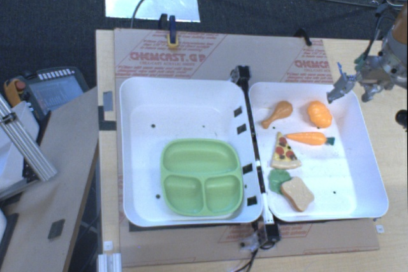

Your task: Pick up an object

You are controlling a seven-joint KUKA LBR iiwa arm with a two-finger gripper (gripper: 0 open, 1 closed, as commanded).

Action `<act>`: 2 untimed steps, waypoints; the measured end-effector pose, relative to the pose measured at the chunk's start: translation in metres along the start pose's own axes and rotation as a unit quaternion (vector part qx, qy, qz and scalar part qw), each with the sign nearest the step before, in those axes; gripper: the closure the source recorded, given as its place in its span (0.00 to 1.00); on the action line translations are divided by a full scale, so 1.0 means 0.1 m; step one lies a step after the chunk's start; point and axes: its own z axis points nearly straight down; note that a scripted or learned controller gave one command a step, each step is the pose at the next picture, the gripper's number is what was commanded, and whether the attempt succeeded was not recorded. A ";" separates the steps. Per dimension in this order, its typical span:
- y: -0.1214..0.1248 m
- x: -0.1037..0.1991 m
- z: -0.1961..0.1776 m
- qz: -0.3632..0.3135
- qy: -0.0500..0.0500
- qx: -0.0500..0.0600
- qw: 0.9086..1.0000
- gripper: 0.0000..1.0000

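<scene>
We see the pincer (352, 87) over the right bin's (363, 156) far corner, seemingly spread open and holding nothing, orange (319, 114), carrot (308, 138), drumstick (277, 113), pizza slice (285, 153) lying below it.

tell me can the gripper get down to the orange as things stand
Probably yes. The gripper hangs over the right bin's upper right corner, and the orange lies just below and left of it, uncovered, with small gaps to the carrot and drumstick.
</scene>
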 end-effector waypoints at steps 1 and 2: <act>0.02 0.01 -0.07 -0.001 -0.001 -0.006 1.000 0.00; 0.03 0.06 0.34 -0.002 -0.001 -0.005 1.000 0.00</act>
